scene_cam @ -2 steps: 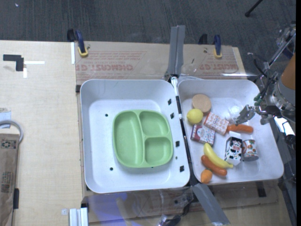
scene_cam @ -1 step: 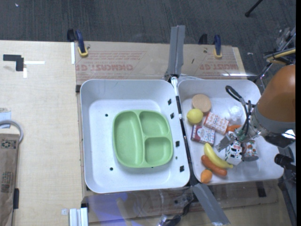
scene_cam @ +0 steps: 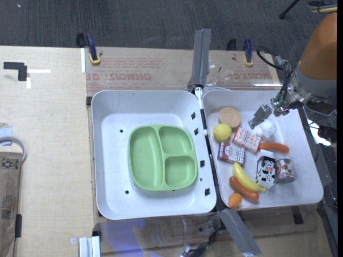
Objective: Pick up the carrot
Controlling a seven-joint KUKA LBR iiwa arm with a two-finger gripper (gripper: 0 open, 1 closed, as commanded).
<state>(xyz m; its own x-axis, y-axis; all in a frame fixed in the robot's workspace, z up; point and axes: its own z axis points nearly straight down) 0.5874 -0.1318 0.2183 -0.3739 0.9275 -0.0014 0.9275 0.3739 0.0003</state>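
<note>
Right bin (scene_cam: 308,189), approx 3 o'clock of centre: carrot (scene_cam: 274,147), lying flat betw. red-white carton (scene_cam: 246,139) and cow-print can (scene_cam: 266,171). Gripper (scene_cam: 262,116) at carrot's 11 o'clock, hovering nr white lump (scene_cam: 266,127); jaw state can't tell. Left bin (scene_cam: 107,143): green tray (scene_cam: 162,157).

1. I read this as a robotics lab: a plywood bench (scene_cam: 43,159) carries two white bins (scene_cam: 107,143), fixed with clamps (scene_cam: 92,51).
2. Dark carpet (scene_cam: 134,9) lies behind, and a tripod leg (scene_cam: 297,3).
3. The bins hold toy food (scene_cam: 246,181) and a green tray (scene_cam: 162,157).
</note>
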